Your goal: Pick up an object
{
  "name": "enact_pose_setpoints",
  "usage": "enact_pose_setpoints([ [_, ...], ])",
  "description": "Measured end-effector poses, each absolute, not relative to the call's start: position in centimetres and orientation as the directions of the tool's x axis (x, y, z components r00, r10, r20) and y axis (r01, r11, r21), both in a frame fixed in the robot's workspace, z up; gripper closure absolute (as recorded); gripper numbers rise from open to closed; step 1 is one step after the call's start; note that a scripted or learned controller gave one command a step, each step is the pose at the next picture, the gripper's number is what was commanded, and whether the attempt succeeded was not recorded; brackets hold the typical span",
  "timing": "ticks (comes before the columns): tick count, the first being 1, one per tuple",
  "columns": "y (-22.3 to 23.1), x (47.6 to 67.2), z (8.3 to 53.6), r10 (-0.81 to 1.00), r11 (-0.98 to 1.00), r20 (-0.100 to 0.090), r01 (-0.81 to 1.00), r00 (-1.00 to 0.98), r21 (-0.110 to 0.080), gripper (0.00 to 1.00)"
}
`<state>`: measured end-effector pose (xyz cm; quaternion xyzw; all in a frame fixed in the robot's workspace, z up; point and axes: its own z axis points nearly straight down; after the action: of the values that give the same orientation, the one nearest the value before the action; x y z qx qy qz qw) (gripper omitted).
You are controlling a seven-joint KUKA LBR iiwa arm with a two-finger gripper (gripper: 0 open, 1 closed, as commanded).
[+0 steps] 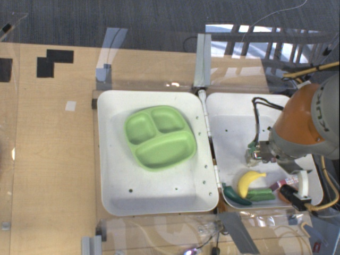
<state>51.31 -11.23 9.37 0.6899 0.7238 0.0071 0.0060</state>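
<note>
A yellow banana [248, 183] lies near the front of the right bin [228, 137], resting against a dark green object [254, 195] along the bin's front wall. A small white and pink tube [291, 183] lies to their right. My gripper [256, 154] hangs low over the right bin, just above and behind the banana, under the arm's orange band [297, 122]. Nothing shows between its fingers. A green divided plate [160, 137] lies in the left bin [117, 195].
The two white bins sit side by side, split by a metal rail [208, 137]. A black cable [258, 116] loops from the wrist over the right bin's back half. Wooden bench top [48, 142] stretches to the left.
</note>
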Motion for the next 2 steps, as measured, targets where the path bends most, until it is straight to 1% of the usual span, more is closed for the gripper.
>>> enact_pose_setpoints([
  [1, -11.8, 51.4, 9.4, 0.999, 0.042, -0.008, 0.999, -0.041, 0.024, 0.00],
  [2, -19.7, 49.3, 9.3, 0.989, 0.150, -0.011, 0.989, -0.149, 0.020, 0.00],
])
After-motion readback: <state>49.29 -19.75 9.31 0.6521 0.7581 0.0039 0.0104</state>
